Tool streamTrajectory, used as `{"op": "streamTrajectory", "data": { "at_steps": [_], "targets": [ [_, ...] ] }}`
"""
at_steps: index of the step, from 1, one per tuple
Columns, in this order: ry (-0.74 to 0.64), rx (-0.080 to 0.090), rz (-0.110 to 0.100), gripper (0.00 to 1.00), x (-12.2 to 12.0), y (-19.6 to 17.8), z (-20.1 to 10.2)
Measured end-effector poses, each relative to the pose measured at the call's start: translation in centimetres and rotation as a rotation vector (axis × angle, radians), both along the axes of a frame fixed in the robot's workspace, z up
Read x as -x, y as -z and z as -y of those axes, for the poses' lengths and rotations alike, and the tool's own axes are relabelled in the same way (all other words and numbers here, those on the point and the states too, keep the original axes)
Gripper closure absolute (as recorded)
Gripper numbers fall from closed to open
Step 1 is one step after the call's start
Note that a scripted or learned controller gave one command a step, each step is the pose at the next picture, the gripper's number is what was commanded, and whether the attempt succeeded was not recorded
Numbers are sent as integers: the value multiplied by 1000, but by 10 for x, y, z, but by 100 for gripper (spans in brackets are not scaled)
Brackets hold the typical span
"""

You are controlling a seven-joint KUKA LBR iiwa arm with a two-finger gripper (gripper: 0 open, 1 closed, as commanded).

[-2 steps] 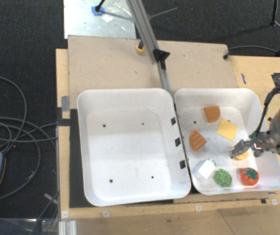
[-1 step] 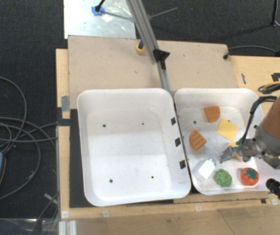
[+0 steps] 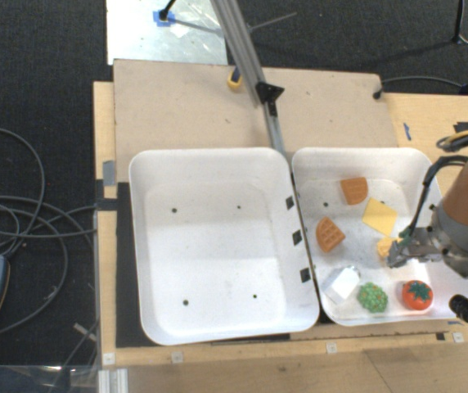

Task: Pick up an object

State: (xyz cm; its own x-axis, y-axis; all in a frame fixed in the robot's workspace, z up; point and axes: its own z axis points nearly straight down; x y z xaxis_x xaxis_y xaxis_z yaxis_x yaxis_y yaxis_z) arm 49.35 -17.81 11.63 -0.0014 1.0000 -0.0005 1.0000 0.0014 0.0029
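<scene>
Along the near rim of the right bin (image 3: 427, 164): a red tomato-like piece (image 3: 416, 295), a green leafy piece (image 3: 372, 297) just beside it, and a small white block (image 3: 344, 284) to their left. Above these, mid-bin: the hand (image 3: 396, 256), lowered at the end of the grey arm entering from the right, its tip close to a small yellow piece (image 3: 384, 248). Whether the hand is spread or closed cannot be told; the wrist hides that part. Nearby, a yellow wedge (image 3: 380, 217) and a ridged orange piece (image 3: 329, 235). Farther back: an orange cube-like item (image 3: 353, 191). The left bin (image 3: 148, 170) sits alongside on the surface (image 3: 324, 105).

Step in hand, by judgement: the grasp at the yellow piece. Advisable: centre over one item only, descend straight, close fully before lifting, keep clear of the wedge to avoid a double or glancing pinch.
</scene>
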Motion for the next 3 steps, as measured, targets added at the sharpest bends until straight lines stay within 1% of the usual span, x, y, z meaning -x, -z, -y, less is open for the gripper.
{"op": "streamTrajectory", "data": {
  "at_steps": [1, 2, 3],
  "targets": [
    [-2, 2, 3, 100, 6, -48, -3],
    [-5, 2, 6, 100, 6, -106, -12],
    [-4, 2, 6, 100, 4, -160, -12]
  ]
}}
